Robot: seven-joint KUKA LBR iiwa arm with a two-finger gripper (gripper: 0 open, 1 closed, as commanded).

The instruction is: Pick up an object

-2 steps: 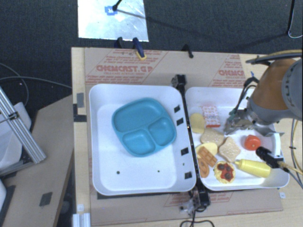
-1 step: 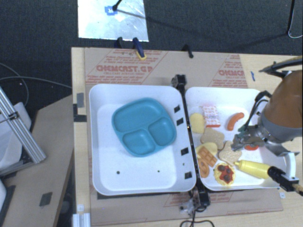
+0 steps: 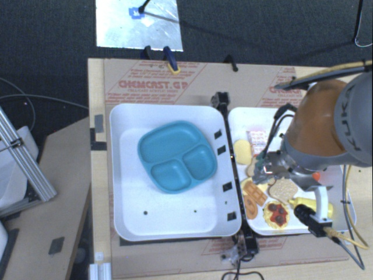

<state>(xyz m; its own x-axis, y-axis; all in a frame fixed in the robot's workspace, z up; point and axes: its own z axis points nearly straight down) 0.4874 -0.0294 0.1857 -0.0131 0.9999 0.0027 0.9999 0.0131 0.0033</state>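
On the worktop (image 3: 145, 77) the left bin (image 3: 125, 214) carries a blue divided plate (image 3: 176, 156) near its centre, with bare floor toward six o'clock. The right bin (image 3: 245, 116) crowds its toy food (image 3: 265, 200) against the dividing wall, within the arm's reach: a yellow piece (image 3: 242, 151), waffle (image 3: 254, 194), pizza (image 3: 276, 214). The hand (image 3: 263, 167) hangs low over them; whether it is apart or together I cannot tell. Room there looks tight.

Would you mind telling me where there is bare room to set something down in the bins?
Left bin: bare floor in front of the blue tray and along its left wall. Right bin: crowded with food items under the arm.
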